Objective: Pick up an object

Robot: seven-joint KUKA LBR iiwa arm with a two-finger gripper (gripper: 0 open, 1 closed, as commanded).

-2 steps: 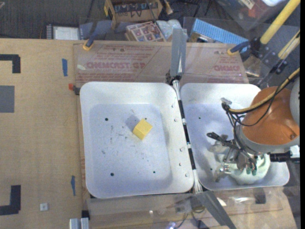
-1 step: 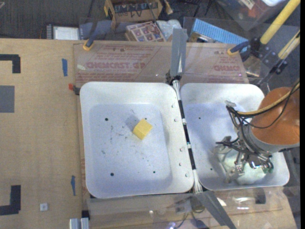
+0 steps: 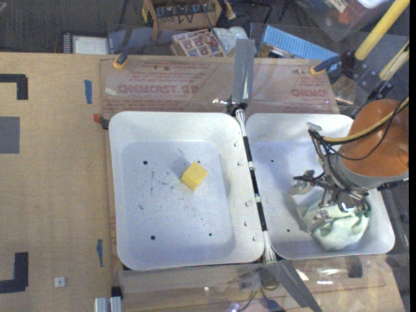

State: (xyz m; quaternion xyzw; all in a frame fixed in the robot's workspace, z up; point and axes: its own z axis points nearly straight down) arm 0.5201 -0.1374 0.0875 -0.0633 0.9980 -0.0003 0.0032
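Observation:
A small yellow block (image 3: 194,176) lies near the middle of the left bin (image 3: 130,239). In the right bin (image 3: 279,148), a pale green-white soft lump (image 3: 341,231) rests near the front right corner. My gripper (image 3: 327,208) hangs low over that lump, at its left upper edge, with the orange-banded wrist (image 3: 377,145) above it. The fingers are lost in the metal linkage and the pale lump, and the view does not show whether anything sits between them.
A metal divider bar (image 3: 244,77) runs between the bins at the back. Cardboard sheeting (image 3: 162,86) lies behind the bins, and boxes and cables clutter the far side. A wooden bench top (image 3: 52,174) stretches to the left.

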